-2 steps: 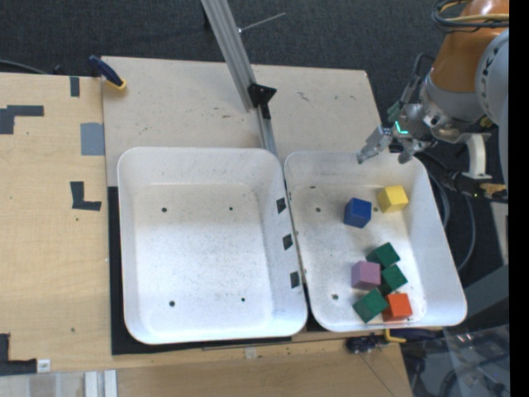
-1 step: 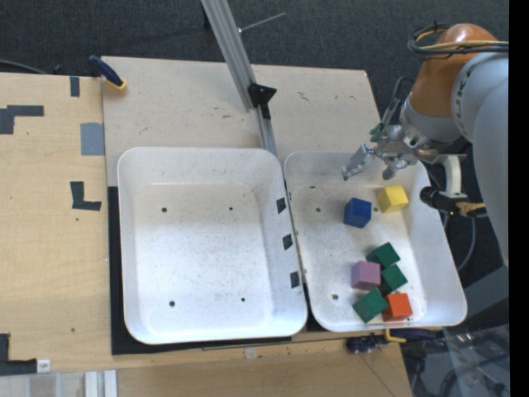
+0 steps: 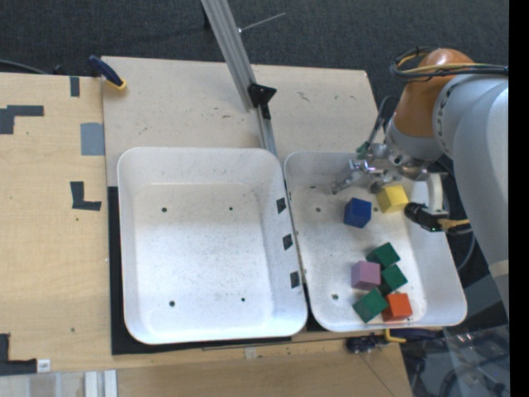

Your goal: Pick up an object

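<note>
Over the right bin [image 3: 314, 222], the gripper [image 3: 357, 174] hangs low near the far end, its metal fingers pointing toward the left. Whether those fingers are spread or closed cannot be told from this slanted view, and no block is seen between them. The grey arm [image 3: 471, 131] with its orange band [image 3: 426, 98] comes in from the right edge, bending down over the bin's far right corner.

Just below the gripper lies a blue block [image 3: 357, 212], apart from the fingers, on the bin floor. Beside it to the right, close under the wrist, sits a yellow block [image 3: 392, 198]. Nearer the front of the same bin a small cluster gathers: a dark green block [image 3: 383, 255] at the top, a purple block [image 3: 365, 274] to its left, another green block [image 3: 394, 278] just beside the purple one, a third green block [image 3: 370, 305] at the front, and an orange block [image 3: 398, 305] touching it on the right.

Left of this, the left bin [image 3: 132, 222] sits alongside, the two rims meeting in the middle. Both rest on a pale wooden bench [image 3: 182, 98]. A slanted metal rail [image 3: 231, 40] crosses the bench from the top toward the seam between the bins, and a small blue and yellow clamp [image 3: 107, 72] lies near the bench's far left corner.
</note>
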Robot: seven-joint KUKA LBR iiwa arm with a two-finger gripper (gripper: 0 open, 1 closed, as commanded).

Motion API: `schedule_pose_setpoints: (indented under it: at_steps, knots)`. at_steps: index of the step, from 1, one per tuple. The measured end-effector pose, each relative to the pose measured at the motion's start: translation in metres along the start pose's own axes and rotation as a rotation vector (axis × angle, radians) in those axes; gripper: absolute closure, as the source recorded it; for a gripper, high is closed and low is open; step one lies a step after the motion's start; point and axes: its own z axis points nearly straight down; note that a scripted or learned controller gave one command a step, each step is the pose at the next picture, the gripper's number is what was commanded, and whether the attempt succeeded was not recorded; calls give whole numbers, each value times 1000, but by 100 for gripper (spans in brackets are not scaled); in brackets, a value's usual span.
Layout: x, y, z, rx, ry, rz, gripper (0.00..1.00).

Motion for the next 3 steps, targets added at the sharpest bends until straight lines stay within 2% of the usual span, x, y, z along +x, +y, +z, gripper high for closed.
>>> schedule_pose_setpoints:
  at_steps: [1, 2, 3]
  knots:
    - [0, 2, -14, -5, -2, -2, 100]
    - [1, 2, -79, -13, -2, 0, 100]
    - [2, 8, -123, -11, -1, 0, 100]
